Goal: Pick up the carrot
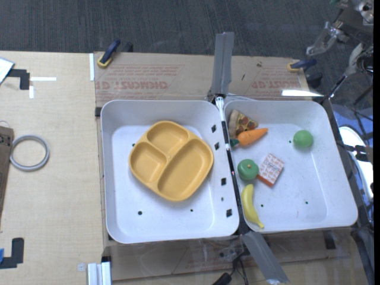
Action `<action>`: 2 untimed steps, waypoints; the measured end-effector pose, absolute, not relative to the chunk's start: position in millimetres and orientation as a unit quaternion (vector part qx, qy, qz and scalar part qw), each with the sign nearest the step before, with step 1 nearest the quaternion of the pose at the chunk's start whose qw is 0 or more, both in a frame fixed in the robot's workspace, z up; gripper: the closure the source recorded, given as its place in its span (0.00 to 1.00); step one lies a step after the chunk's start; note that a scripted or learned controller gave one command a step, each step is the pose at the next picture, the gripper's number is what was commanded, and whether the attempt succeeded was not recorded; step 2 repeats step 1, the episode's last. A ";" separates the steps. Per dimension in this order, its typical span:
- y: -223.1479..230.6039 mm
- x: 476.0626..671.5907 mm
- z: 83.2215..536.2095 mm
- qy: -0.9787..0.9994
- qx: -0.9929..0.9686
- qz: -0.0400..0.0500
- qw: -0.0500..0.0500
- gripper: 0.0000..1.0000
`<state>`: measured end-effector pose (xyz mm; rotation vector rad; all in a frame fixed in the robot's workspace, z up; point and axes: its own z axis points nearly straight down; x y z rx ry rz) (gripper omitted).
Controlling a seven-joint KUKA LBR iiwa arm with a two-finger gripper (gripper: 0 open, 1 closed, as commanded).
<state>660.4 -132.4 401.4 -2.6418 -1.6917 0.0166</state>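
One carrot (252, 136), likely light, rigid, smooth plastic, just right of the bin divider (226, 153); grip mid-body, across its width. Gripper state: cannot tell.

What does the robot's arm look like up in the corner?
Just a bit of it peeks in at the top right corner. The arm looks like shiny grey and silvery metal pieces joined together, with thin dark cables running beside them. It is too small and blurry to make out any markings or the shape of the gripper.
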 end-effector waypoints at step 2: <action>-132.1 661.2 409.1 -0.540 -0.841 0.006 0.003 1.00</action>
